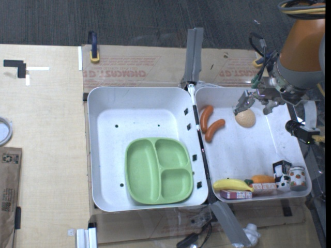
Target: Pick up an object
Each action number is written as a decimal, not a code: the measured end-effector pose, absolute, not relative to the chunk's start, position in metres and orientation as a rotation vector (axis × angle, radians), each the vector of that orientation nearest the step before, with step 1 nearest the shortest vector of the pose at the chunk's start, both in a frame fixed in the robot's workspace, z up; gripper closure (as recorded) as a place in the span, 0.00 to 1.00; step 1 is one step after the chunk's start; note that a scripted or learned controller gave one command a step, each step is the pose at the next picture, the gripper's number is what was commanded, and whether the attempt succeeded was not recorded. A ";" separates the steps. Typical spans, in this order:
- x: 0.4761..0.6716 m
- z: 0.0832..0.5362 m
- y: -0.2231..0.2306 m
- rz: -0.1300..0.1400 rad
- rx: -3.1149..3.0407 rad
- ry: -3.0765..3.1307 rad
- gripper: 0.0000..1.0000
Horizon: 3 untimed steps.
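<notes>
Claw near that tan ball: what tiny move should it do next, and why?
Probably lower a little onto the tan ball. The claw hangs just above it in the right bin, and nothing shows between its fingers yet.

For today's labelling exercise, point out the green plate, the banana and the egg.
green plate (142, 172): camera view, on its large left compartment.
banana (231, 184): camera view, on the middle of its peel.
egg (246, 119): camera view, on its rounded top.
</notes>
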<state>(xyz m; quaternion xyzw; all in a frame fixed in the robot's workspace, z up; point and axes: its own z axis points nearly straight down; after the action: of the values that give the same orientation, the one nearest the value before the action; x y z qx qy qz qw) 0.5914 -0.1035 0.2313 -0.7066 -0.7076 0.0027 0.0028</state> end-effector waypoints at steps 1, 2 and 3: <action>0.631 0.114 -0.098 0.007 -2.266 -2.170 0.00; 0.659 0.093 -0.133 0.004 -2.326 -2.109 0.00; 0.659 0.156 -0.173 0.004 -2.337 -2.098 0.00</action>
<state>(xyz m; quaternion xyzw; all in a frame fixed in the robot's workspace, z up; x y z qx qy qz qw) 0.6592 -0.1726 0.1564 -0.7441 -0.6680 0.0012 0.0004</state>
